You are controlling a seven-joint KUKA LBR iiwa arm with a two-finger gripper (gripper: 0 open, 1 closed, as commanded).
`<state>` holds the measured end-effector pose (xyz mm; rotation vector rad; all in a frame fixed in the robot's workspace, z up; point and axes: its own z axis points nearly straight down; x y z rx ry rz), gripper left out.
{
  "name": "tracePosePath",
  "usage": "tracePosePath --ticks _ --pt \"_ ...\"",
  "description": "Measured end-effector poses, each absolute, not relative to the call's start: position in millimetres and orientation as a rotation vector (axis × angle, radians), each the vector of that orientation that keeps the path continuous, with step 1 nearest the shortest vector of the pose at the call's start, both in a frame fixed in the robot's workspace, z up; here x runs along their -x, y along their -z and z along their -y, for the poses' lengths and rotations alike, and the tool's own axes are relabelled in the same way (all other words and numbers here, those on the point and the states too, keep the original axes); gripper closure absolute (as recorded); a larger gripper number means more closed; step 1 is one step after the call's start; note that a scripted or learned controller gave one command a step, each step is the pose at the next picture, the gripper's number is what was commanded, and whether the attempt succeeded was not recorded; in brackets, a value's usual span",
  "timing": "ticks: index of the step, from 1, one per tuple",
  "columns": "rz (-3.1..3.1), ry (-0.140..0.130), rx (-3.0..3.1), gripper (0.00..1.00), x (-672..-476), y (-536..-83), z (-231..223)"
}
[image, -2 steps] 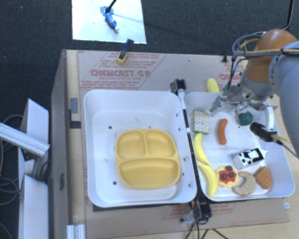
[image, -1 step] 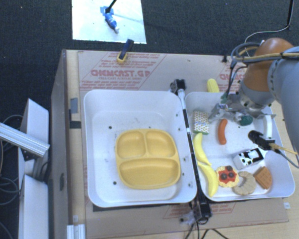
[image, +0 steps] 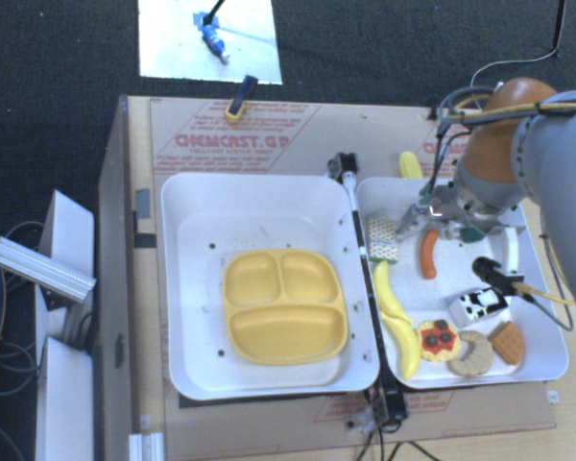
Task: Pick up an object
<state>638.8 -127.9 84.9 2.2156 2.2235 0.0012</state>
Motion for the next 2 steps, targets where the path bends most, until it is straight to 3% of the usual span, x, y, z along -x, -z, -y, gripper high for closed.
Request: tracePosePath --ticks 1,2 --pt "-2.222 0.002 -2.216 0.0 -623.7 -85 117" --pt "-2.223 -0.001 -2.213 1.0 -624.6 -96 117"
